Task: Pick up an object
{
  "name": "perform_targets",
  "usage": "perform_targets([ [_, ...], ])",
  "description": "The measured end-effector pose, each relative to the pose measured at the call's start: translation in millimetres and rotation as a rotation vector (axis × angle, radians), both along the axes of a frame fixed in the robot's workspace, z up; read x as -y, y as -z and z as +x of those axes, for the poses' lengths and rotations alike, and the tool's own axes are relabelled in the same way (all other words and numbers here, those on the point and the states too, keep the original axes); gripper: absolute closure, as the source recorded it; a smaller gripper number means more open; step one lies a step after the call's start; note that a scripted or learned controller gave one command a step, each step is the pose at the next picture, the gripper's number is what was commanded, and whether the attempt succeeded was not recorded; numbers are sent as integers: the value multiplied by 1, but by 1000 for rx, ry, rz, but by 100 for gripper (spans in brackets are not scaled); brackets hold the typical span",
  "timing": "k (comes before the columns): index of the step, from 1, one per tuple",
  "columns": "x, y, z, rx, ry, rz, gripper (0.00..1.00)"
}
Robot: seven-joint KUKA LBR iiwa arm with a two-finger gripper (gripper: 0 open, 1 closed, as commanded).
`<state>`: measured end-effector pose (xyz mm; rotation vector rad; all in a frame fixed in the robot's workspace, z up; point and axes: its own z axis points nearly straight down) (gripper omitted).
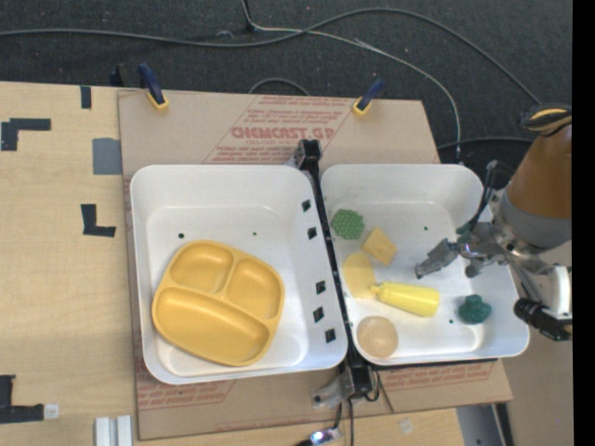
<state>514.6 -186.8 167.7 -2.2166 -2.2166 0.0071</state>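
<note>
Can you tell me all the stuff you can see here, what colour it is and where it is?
divided plate: 1, yellow, in the left bin
left bin: 1, white, left half of the bench
right bin: 1, white, right half of the bench
round bumpy toy: 1, green, top left of the right bin
wedge-shaped toy: 1, pale yellow, just right of the green bumpy toy
long toy: 1, yellow, middle of the right bin
round disc toy: 1, tan, front of the right bin
small toy: 1, dark green, right side of the right bin
clamps: 2, blue and yellow, on the cardboard's back edge
gripper: 1, dark grey, over the right bin, holding nothing that I can see
arm: 1, grey with an orange band, at the right
</note>
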Motion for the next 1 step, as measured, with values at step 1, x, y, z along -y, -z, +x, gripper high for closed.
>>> perform_targets([
  [1, -6, 64, -1, 2, -1, 0, 0],
])
